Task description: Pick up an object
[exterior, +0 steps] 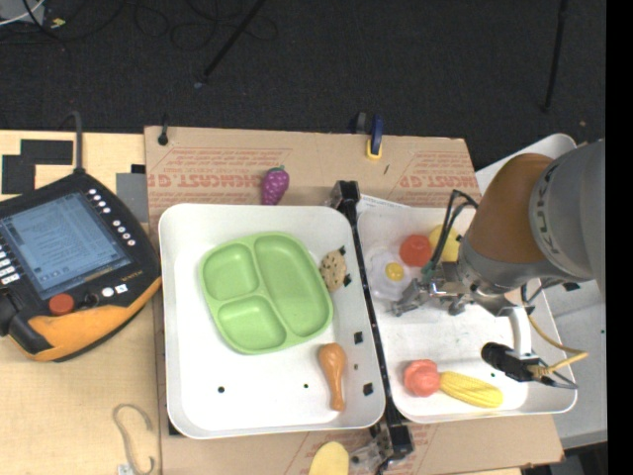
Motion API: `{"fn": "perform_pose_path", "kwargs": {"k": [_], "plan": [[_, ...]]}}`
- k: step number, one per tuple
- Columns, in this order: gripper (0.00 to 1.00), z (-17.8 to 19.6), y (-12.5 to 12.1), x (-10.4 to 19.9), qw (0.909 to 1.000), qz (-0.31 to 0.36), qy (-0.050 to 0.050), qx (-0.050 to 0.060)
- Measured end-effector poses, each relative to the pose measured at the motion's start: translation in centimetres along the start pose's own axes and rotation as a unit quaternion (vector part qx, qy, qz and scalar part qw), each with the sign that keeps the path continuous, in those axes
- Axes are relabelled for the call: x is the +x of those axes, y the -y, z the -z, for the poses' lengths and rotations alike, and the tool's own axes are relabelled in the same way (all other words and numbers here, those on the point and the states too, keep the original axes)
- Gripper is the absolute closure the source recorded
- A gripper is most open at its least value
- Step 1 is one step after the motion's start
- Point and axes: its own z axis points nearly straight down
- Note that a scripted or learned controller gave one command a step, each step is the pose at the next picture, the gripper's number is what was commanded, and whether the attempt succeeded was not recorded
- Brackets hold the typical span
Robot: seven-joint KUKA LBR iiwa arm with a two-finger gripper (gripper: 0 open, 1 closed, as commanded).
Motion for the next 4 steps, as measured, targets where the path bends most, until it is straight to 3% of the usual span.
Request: {"fn": "perform_pose_path", "kwargs": {"k": [1,4], "plan": [[1.0,1.3,0.0,-0.2,1.0,-0.003,0.0,-0.001],[1.0,14.5,-0.8,0.5,1.0,0.0,0.001,-0.004]]}}
